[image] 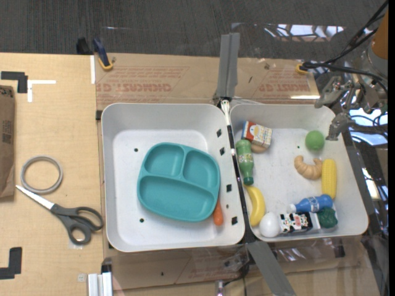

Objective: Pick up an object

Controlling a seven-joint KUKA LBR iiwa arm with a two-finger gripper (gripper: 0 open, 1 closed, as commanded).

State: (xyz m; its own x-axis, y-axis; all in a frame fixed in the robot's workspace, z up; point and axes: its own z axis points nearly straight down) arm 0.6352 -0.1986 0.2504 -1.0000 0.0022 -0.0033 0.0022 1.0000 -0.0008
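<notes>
While the claw (pixel 338 119) is hovering over the right bin's (pixel 357 184) far right rim, its grip unreadable, a green ball (pixel 315 140) is lying just beside it; open white floor is showing left of it.

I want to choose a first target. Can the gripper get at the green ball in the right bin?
Probably yes. The green ball lies apart from the croissant, nothing covers it, and the gripper hangs close beside it.
</notes>
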